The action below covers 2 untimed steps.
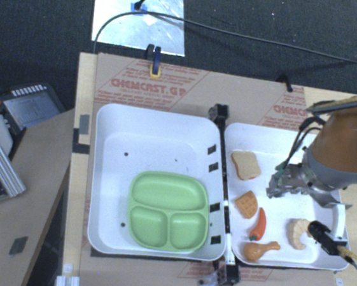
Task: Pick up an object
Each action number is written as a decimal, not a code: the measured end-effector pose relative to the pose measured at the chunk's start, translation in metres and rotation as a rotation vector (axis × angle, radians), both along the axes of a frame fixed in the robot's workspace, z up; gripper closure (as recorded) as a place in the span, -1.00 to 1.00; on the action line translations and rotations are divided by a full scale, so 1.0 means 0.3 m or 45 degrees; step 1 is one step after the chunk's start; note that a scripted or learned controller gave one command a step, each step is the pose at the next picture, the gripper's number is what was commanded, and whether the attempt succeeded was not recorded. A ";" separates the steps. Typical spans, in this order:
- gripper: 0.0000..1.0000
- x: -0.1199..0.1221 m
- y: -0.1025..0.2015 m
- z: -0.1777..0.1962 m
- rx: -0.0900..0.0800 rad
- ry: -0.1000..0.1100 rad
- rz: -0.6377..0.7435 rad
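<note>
Here, two white bins (162,121) sit on cardboard (191,86).

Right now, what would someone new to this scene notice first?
Probably the green divided plate, lying in the left bin. Next the arm with its orange band over the right bin, its gripper hanging above a row of toy foods: bread slice, waffle, red pepper and chicken leg.
</note>
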State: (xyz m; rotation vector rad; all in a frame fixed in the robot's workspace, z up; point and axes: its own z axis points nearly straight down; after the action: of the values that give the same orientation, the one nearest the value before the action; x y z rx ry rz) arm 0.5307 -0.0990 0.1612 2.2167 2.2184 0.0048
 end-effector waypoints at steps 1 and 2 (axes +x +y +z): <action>1.00 -0.004 -0.007 0.212 0.000 -0.001 0.004; 1.00 0.002 -0.008 0.392 0.000 -0.002 0.004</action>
State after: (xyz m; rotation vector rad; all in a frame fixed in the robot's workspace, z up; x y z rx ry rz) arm 0.5313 -0.1013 0.2790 2.2120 2.2215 0.0073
